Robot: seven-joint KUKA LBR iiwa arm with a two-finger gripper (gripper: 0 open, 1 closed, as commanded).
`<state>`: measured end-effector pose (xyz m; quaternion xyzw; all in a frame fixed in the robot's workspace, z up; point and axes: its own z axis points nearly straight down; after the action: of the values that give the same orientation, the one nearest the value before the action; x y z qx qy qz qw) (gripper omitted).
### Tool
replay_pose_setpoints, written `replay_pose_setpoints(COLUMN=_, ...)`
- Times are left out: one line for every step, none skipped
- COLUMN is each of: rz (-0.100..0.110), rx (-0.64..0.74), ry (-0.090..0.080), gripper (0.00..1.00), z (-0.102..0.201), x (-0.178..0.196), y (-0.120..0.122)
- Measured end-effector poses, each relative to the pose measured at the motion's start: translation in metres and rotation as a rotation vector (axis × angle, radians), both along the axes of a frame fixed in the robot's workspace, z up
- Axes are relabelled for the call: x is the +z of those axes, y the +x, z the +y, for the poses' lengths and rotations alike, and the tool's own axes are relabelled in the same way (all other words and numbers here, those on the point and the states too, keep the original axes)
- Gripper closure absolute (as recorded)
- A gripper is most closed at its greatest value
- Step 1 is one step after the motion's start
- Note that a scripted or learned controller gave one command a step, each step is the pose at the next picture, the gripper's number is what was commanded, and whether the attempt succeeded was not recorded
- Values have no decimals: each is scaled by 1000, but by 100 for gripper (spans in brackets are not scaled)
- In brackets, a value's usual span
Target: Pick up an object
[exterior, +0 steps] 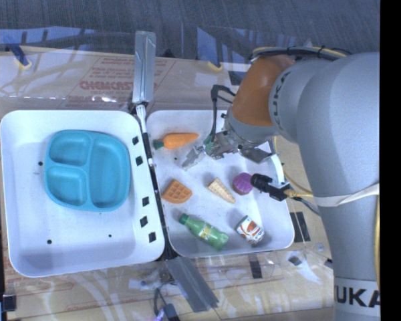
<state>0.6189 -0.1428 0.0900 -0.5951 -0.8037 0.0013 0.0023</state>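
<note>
My gripper (195,152) hangs over the upper part of the right bin (281,236), just below and right of an orange carrot (179,140). I see nothing held in it. Lower in the same bin lie a waffle piece (176,192), a pale cone-shaped wedge (221,190), a purple round item (242,183), a green bottle (205,231) and a small can (250,230).
The left bin (13,179) holds a blue divided plate (88,169). A row of black clips runs along the divider between the bins (147,179). The grey arm (334,132) covers the right side of the bench.
</note>
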Motion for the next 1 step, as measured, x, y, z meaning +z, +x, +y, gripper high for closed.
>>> replay_pose_setpoints(rz=-4, rx=130, ry=-1, gripper=0, z=-47, x=9, y=39)
